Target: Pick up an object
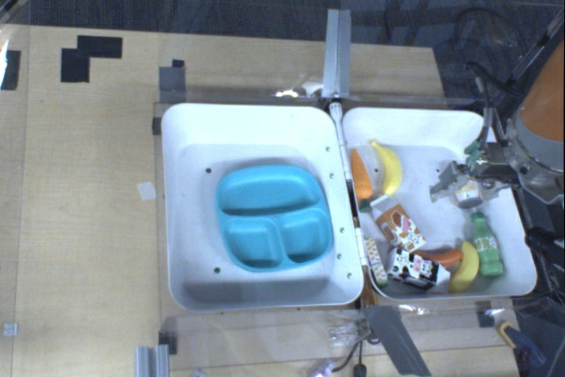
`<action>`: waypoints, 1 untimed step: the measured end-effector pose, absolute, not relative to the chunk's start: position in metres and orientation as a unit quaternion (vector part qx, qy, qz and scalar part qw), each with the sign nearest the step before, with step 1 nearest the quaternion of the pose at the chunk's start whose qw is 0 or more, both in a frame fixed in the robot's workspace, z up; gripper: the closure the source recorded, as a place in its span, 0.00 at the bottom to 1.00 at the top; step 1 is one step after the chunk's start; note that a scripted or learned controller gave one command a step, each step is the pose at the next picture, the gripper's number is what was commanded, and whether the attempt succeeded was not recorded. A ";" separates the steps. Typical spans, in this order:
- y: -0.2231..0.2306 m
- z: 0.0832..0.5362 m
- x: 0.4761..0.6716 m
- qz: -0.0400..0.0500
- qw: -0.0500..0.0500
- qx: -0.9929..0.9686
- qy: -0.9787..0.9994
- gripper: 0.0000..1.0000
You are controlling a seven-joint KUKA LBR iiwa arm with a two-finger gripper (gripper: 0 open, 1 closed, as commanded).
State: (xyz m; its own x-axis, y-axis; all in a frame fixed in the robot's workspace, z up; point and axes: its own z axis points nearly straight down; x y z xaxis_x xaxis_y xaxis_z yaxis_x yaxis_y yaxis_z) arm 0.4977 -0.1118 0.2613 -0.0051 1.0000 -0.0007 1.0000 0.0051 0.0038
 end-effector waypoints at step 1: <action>-0.088 0.225 0.548 0.001 0.001 0.722 0.692 0.00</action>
